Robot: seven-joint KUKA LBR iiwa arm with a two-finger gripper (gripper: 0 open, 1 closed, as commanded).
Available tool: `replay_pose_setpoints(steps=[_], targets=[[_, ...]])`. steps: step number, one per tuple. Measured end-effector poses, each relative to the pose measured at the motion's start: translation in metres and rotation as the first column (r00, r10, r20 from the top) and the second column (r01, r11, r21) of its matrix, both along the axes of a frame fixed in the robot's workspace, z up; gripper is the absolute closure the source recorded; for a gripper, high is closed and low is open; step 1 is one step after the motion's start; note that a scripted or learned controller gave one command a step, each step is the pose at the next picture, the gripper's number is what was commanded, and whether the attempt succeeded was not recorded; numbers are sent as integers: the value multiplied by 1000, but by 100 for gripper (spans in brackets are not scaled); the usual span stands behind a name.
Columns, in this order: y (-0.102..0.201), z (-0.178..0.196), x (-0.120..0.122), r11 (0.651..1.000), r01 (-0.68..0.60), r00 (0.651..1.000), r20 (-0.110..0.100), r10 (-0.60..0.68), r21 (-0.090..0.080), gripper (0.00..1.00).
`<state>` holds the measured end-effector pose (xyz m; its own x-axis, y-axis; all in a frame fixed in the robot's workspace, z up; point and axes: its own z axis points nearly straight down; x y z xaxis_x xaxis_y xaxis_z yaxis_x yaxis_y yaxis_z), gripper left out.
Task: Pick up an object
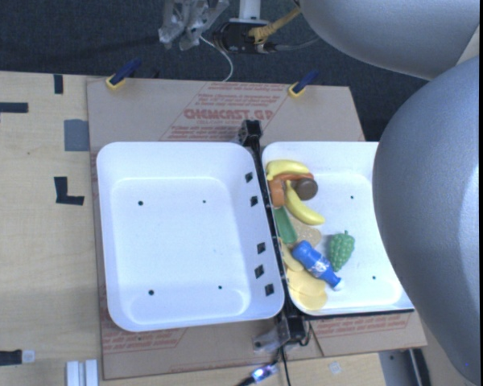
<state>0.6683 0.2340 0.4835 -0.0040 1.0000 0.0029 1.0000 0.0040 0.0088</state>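
**Gripper.** The gripper (pixel 187 21) hangs at the 12 o'clock edge of the view, over the dark floor beyond the bench and well apart from both bins. It is small and blurred there, so how far it is open cannot be told. Nothing is seen held in it, and it touches none of the objects.

**Objects.** All objects lie in the right bin (pixel 362 175), crowded against its 9 o'clock wall.
- The banana (pixel 303 209) is at the 12 o'clock end of the group. Its long axis curves from 11 o'clock down toward 5 o'clock.
- A brown round piece (pixel 307 188) and an orange piece (pixel 279 190) rest against the banana.
- A green strip (pixel 284 227) runs roughly 12 to 6 o'clock along the wall.
- The blue bottle (pixel 315 264) lies on its side, long axis 10 to 4 o'clock (cap end toward 4 o'clock).
- A green knobbly fruit (pixel 341 248) sits just beside the bottle, at its 2 o'clock.
- A pale yellow flat piece (pixel 309 290) lies under the bottle.

**Left bin.** The left bin (pixel 113 215) adjoins the right bin.

**Hidden or unclear.**
- The grey arm (pixel 435 215) covers the 3 o'clock side of the right bin.
- The orange piece is partly covered by the banana, and its shape is hard to make out.
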Motion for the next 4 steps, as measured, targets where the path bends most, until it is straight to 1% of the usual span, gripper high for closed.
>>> replay_pose_setpoints(steps=[1,2,3,4], targets=[[-1,55,0,1000,2,1000,-3,-2,-2,100],[-41,-75,-1,1000,7,1000,-23,-8,-10,100],[0,-251,-4,1000,1,1000,-27,-1,-9,100],[-39,-185,1,1000,5,1000,-5,-5,-2,100]])
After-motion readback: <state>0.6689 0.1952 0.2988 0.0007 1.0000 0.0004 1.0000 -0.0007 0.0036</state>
